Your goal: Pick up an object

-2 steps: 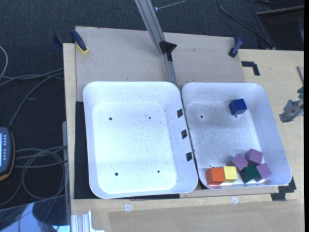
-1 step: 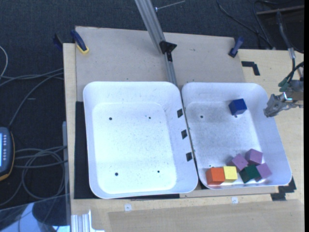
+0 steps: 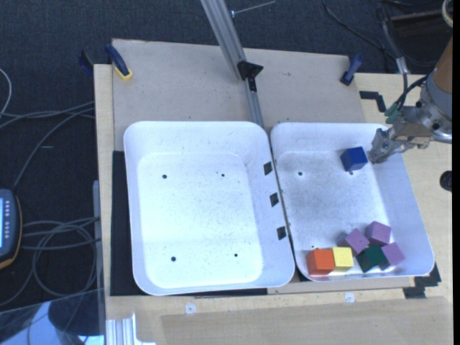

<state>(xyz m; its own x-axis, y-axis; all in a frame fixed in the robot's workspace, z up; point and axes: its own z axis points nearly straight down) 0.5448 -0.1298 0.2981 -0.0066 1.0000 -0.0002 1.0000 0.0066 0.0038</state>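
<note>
Gripper: over right bin, far edge; finger state impossible to tell
Blue cube: just beside gripper

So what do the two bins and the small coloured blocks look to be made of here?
The bins look like thin moulded plastic: glossy white, rounded corners, dark scuff specks. The blocks, like the blue block and orange block, look matte with solid colour and crisp edges, maybe painted wood or foam; the view cannot settle which.

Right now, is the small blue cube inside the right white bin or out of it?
Inside. The small blue cube sits on the floor of the right white bin, near its upper right corner, beside the gripper.
</note>
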